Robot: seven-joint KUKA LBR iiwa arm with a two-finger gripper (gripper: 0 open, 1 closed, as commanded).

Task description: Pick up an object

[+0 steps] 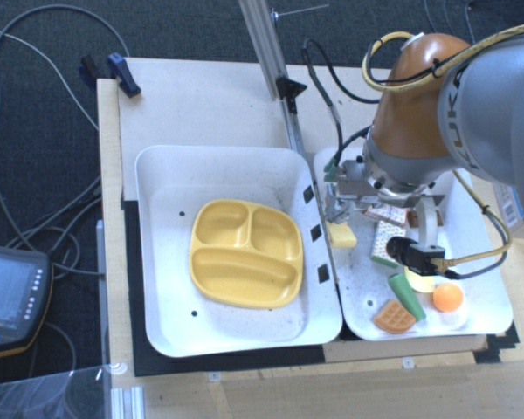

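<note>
Arm point(437, 103) comes in from the right, wrist low over the right bin point(498, 304), upper-left part of it. Gripper point(342, 201) is just above a pale yellow block point(341, 236); block sits right below the tips, against the bin's left wall, and I can't tell if anything touches it. Can't tell how the fingers stand from here; the wrist blocks them. Block is small, squarish, cheese-like.

Lower right of the frame, same bin: orange ball point(448, 298), waffle-looking piece point(394, 317), green piece point(410, 297) beside it, a red-and-white packet point(389, 234) near the wrist.

Left bin point(157, 234), centre frame: yellow divided plate point(245, 253), three sections, lying flat. Both bins on the counter point(201, 94).
</note>
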